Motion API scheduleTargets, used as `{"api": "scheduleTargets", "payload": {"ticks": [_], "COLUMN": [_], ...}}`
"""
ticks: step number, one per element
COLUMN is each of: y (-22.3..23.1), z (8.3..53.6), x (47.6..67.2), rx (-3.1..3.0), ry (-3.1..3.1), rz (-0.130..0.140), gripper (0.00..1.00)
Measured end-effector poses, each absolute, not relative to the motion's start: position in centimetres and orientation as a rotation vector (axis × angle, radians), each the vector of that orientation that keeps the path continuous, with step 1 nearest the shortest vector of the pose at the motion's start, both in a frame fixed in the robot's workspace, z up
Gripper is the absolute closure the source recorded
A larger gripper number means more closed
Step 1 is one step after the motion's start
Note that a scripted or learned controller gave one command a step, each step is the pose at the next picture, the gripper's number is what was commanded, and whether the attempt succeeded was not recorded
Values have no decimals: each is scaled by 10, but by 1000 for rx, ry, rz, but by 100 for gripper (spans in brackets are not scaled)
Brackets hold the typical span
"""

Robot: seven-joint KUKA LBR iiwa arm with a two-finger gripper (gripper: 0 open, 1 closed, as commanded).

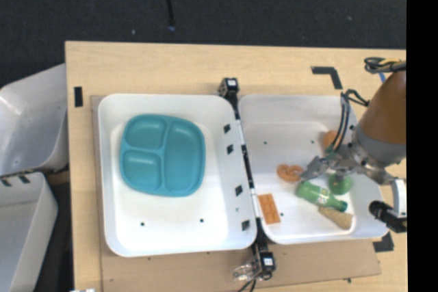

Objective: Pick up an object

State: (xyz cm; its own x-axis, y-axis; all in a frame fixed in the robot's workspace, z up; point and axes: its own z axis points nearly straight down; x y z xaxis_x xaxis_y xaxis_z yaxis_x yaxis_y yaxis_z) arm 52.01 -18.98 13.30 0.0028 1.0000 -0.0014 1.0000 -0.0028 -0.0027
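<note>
In the right bin (287, 113) lie several small things: a green bottle (319, 194), an orange pretzel-shaped piece (289, 172), a tan bread-like piece (337, 217), an orange wafer (268, 208) at the bin's left wall, and an orange thing (330, 139) partly hidden by the arm. My gripper (333, 171) hangs low over the green bottle's upper end, beside a round green piece (339, 183). Its dark fingers spread over the bottle, and nothing is seen lifted.
The left bin (109, 215) holds a teal divided plate (163, 154). The arm's orange band (387, 109) and cables stand over the right bin's far right side. Black brackets run along the divide (239, 167) between the bins. A white container (27, 126) sits left of the bench.
</note>
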Motion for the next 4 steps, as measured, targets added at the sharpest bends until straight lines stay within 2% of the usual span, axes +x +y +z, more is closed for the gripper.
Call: {"api": "scheduleTargets", "payload": {"ticks": [1,2,3,4], "y": [-190,-184,-185,-185], "z": [146,191,255,254], "x": [521,525,523,524], "rx": [-2231,-2221,-2223,-2218], "ry": [-2217,-2228,-2231,-2228], "rz": [-2,-4,-5,-2], "gripper": [100,100,100,100]}}
